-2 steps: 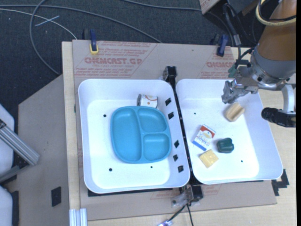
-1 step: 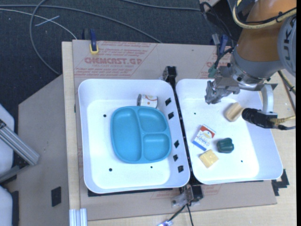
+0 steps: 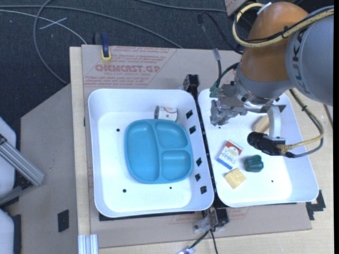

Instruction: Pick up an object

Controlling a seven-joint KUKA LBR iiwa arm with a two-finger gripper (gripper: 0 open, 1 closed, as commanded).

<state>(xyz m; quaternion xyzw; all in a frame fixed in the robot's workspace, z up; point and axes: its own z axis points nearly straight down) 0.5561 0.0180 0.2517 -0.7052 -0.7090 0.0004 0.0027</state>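
Brown cardboard underlies two white bins [image 3: 100,142]. Gripper [image 3: 218,115] hovers at the right bin's ten o'clock, finger state indeterminate. Approach step; next, descend toward the red-and-white packet [image 3: 230,154] at five o'clock.

The arm [image 3: 275,46] covers the right bin's [image 3: 296,187] far part and a tan object [image 3: 261,124] there, perhaps wooden. The tool's [image 3: 218,118] fingers are too small to read.
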